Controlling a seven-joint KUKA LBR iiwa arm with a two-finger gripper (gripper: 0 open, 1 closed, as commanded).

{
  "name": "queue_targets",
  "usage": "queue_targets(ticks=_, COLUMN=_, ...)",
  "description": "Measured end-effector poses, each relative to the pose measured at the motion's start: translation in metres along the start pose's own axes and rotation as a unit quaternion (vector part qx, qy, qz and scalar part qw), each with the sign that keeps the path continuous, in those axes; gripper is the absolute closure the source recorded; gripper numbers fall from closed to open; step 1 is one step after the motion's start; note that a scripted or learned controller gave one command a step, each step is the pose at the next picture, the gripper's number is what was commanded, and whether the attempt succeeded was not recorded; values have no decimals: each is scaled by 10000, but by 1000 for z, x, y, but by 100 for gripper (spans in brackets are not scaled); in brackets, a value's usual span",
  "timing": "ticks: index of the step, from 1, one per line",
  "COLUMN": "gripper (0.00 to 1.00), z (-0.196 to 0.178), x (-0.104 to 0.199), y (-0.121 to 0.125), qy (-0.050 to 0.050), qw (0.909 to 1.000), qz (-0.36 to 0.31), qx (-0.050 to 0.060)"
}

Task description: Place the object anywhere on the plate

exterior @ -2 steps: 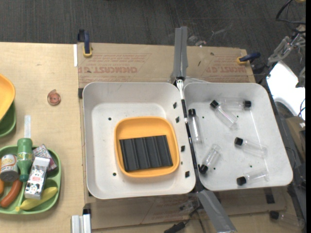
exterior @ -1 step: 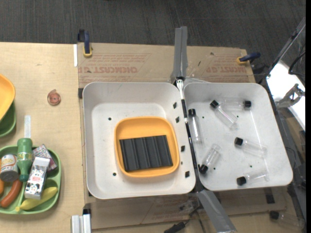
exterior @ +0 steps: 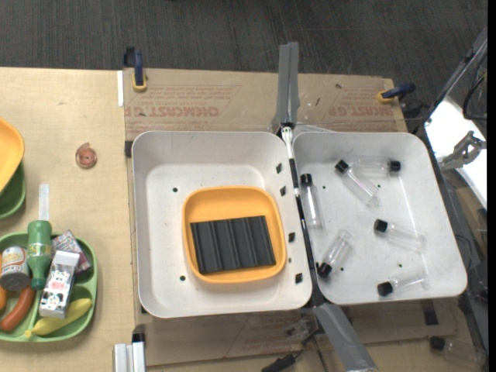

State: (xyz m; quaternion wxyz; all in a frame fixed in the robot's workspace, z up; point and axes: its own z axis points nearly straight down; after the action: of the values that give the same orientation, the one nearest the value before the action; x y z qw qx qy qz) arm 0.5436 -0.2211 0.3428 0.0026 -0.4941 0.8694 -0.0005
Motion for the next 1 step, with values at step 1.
queue_targets(ticks=1, gripper=0, z=73, x=-23, y=-37, qy=-5, qw=9830, qz=-1834, qx=-21)
